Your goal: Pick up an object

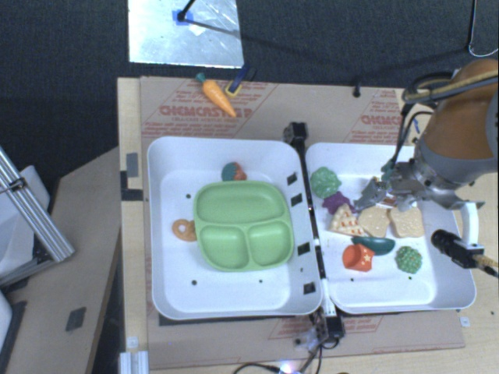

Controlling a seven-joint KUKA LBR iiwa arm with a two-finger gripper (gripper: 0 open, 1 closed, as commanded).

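Observation:
My gripper (373,196) hangs low over the right bin (452,291), just above the toy food in its middle. Directly under and beside it lie a purple piece (337,202), a pizza wedge (345,223) and two bread slices (375,224) (407,223). A leafy green piece (325,182) sits to the gripper's left. Nearer the front are a dark green vegetable (376,244), a red pepper (359,258) and a green broccoli (408,259). Nothing shows lifted off the bin floor.
The left bin (168,287) holds a green divided plate (240,224), a small pretzel ring (184,230) and a teal-and-orange toy (231,171). A toy carrot (218,97) lies on the board behind the bins. A black divider (306,209) runs between the bins.

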